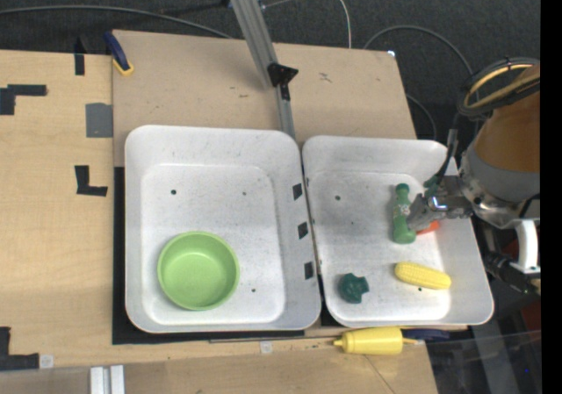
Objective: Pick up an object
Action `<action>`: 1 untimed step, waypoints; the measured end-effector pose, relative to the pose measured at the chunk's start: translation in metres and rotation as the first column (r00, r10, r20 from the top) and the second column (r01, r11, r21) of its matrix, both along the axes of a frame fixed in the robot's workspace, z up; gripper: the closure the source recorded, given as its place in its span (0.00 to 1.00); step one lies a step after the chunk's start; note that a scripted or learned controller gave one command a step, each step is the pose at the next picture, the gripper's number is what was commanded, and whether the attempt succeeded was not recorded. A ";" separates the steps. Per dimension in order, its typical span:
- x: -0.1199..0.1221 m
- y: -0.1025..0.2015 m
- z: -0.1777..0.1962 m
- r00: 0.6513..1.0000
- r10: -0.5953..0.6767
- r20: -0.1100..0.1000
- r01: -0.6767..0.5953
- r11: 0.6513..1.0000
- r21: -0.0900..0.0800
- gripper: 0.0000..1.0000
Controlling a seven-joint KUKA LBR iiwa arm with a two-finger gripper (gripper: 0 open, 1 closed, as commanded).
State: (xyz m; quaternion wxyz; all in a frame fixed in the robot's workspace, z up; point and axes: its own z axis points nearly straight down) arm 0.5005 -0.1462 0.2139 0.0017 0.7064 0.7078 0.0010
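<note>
Looking down at a slant on a wooden bench (53, 208) with two shallow white bins side by side.

In the right bin (369, 148), toward its 3 o'clock edge: a green toy bottle (402, 217), lying with its long axis running from 12 to 6 o'clock, narrow neck at 12, wider base at 6. Just beside its base, at 4 o'clock: a small orange piece (427, 227), too small to identify.

Reaching in from 3 o'clock: a grey arm (505, 177) with an orange band above the wrist, bent low over the bin's rim. At its tip, a metal gripper (430, 205), pointing toward 9 o'clock and sitting right against the bottle's upper half, touching or very nearly so. Bottle therefore at 9 o'clock from the gripper, crosswise to the line of approach. Opening of the gripper impossible to tell at this angle and size; nothing visibly held.

Elsewhere in the same bin: a yellow ear of toy corn (422, 275) at 5 o'clock, lying roughly 9 to 3, well apart from the gripper; a dark green lump (353, 287) at 7 o'clock.

Outside the bin, on the bench at 6 o'clock: a yellow squeeze bottle (373, 341) on its side.

In the left bin (211, 139), at 7 o'clock: a light green bowl (198, 270), upright.

Judged from this: the green toy bottle as nearest target, with the grasp most likely across its narrow width, not yet shown as made.
</note>
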 end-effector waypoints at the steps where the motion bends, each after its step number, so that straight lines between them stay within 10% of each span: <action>1: 0.001 0.000 0.043 1.000 0.000 0.000 0.000 1.000 0.000 1.00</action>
